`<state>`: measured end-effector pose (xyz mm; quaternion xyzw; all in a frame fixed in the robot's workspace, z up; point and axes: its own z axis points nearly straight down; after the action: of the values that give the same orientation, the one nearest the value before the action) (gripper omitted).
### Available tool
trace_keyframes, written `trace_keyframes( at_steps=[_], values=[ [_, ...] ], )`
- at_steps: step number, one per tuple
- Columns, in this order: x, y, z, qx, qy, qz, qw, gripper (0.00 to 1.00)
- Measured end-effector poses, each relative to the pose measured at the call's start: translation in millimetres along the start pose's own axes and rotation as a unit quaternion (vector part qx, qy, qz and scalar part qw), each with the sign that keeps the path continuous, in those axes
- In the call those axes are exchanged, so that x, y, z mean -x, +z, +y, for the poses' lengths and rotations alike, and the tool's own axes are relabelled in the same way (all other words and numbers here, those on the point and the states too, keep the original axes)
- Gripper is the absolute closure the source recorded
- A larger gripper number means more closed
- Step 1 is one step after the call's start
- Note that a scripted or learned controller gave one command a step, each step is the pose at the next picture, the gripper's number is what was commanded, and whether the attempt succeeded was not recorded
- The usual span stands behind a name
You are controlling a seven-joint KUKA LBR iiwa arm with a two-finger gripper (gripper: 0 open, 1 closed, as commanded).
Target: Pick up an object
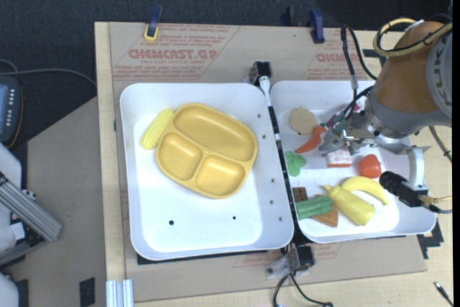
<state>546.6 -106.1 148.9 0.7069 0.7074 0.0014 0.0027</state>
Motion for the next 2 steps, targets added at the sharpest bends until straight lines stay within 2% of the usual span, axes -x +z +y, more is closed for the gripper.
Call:
trace_keyframes(
  at_steps=[1, 2],
  values=[
    [-8, -48, 6, 0.000, -0.001, 0.000, 1.0000, 1.00],
    [-8, -78, 8, 0.000, 0.000, 0.000, 1.0000, 1.00]
  ],
)
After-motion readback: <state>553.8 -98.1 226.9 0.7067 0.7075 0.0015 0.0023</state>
